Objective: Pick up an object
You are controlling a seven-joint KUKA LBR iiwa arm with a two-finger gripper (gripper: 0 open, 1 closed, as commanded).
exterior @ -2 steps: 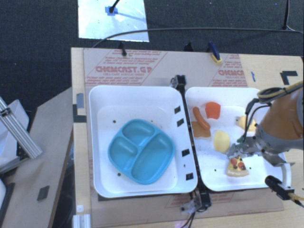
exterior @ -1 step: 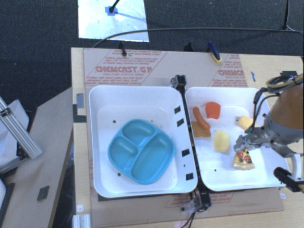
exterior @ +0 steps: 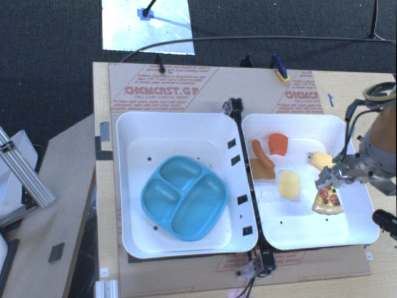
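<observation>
The right bin holds several toy foods. An orange-red block lies at the back, with a sausage on a brown piece to its left. A pale yellow lump rests near the middle, and a small yellow piece lies further right. A pizza slice sits near the right wall. My gripper comes in from the right and hovers just above the pizza slice's upper end, between it and the small yellow piece.
The left bin holds a blue divided plate. A black clip strip runs along the wall where the bins meet. Cardboard lies under both bins, and a blue clamp sits at the back edge.
</observation>
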